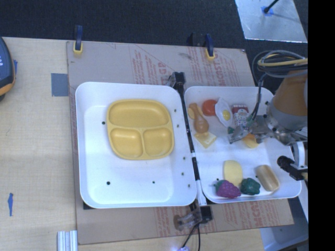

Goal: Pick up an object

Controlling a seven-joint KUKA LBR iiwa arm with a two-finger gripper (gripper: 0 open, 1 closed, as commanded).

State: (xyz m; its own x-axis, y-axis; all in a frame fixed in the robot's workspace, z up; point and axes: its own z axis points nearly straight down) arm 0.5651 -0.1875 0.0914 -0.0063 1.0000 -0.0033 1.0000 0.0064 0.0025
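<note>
So the claw [242, 135] sits low in the right bin [293, 192], and honestly I can't tell its state, too blurry. The closest pick looks like the small yellow-orange piece [252, 140], touching or just right of the tip. The cheese wedge [206, 139] lies off to its left, and the hot dog [267, 178] sits nearer the front edge.
</note>
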